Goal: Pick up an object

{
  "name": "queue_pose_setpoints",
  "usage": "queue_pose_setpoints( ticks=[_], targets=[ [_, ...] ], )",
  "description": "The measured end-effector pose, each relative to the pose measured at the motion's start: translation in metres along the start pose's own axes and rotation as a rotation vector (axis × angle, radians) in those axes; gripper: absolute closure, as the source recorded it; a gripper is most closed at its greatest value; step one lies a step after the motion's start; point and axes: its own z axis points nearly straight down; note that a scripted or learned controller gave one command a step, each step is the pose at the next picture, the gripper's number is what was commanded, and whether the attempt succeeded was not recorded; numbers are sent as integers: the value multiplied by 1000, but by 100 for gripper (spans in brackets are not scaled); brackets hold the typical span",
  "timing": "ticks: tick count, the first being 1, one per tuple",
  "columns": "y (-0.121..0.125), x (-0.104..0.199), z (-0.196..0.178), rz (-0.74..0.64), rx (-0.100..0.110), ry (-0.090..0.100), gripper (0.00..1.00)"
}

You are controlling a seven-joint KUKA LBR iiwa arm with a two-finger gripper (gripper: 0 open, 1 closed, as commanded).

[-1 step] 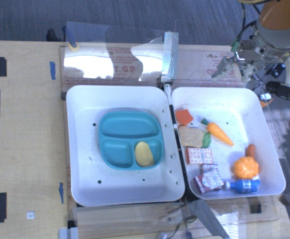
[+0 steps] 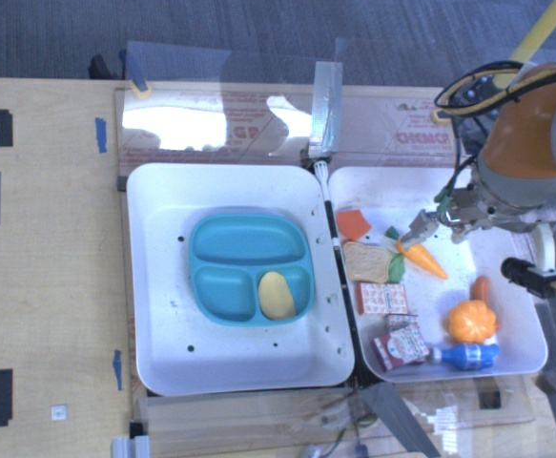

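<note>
Right now gripper (image 2: 428,229) hovers at carrot (image 2: 422,258) (right bin (image 2: 530,351))

carrot (image 2: 422,258) | orange, green top | lying slantwise | right bin, upper middle, just beside the bread slice (image 2: 364,261)

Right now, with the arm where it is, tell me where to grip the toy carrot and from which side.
Grip the carrot across its thicker middle, coming straight down from above. It lies flat and slanted on the right bin's floor, tapering toward the lower right, so close across its narrow width. The gripper already hangs near its leafy end.
</note>
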Motion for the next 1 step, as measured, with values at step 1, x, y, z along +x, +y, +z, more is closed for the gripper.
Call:
queue_pose_setpoints(
  ticks=[1],
  targets=[
    [-37, 20, -75, -168, -16, -5, 0]
  ],
)
